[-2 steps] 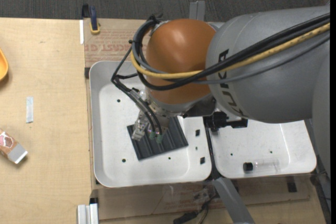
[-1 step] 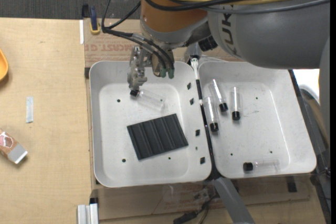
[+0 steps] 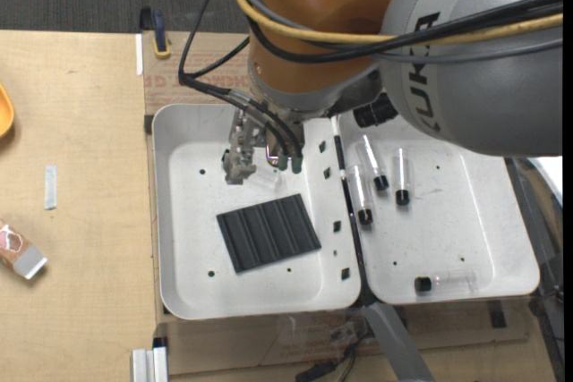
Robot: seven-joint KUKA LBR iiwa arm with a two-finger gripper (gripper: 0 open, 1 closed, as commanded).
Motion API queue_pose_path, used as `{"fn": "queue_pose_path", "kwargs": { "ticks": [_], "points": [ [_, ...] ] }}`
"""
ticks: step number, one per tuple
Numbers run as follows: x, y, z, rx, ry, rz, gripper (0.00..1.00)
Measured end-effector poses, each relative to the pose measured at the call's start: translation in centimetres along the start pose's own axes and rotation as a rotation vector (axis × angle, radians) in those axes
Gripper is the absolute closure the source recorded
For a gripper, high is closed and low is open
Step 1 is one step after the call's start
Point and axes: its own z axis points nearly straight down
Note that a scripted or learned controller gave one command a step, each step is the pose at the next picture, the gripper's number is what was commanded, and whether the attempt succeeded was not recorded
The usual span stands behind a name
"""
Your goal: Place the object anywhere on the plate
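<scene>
Seemingly little is done yet: nearest, a capped tube (image 3: 445, 284) lies in the right bin (image 3: 501, 273), the dark ridged plate (image 3: 268, 233) in the left bin (image 3: 179, 282) sits bare, and beyond it the jaws (image 3: 240, 167) hover, their state untellable.

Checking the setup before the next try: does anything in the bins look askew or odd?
The dark ribbed plate lies skewed in the left bin, not square to its walls. In the right bin, clear tubes lie scattered at different angles.
</scene>
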Motion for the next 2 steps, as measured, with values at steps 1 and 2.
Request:
{"fn": "queue_pose_path", "kwargs": {
  "ticks": [1, 2],
  "points": [
    [3.7, -0.2, 0.6, 0.002, 0.001, 0.317, 1.0],
    [4.8, -0.3, 5.0, 0.004, 0.002, 0.585, 1.0]
  ]
}}
